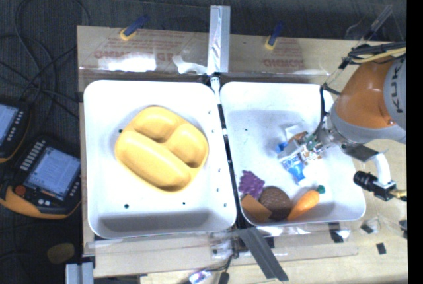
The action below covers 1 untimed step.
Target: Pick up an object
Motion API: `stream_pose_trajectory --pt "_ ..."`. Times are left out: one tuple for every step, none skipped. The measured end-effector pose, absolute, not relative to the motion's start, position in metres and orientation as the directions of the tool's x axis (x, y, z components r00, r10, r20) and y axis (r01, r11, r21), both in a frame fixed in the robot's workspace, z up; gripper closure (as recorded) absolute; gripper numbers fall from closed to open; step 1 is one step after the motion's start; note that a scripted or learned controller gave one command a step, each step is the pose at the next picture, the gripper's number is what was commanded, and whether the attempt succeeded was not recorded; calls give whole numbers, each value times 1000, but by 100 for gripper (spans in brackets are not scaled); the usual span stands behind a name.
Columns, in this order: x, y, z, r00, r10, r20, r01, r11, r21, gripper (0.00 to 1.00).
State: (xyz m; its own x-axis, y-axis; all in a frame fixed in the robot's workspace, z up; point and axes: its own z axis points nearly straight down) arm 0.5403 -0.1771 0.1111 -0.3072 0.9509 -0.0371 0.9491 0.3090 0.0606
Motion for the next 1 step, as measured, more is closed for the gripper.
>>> stream_pose_trajectory --pt "540 -187 111 -662 747 -59 747 664 25 0"
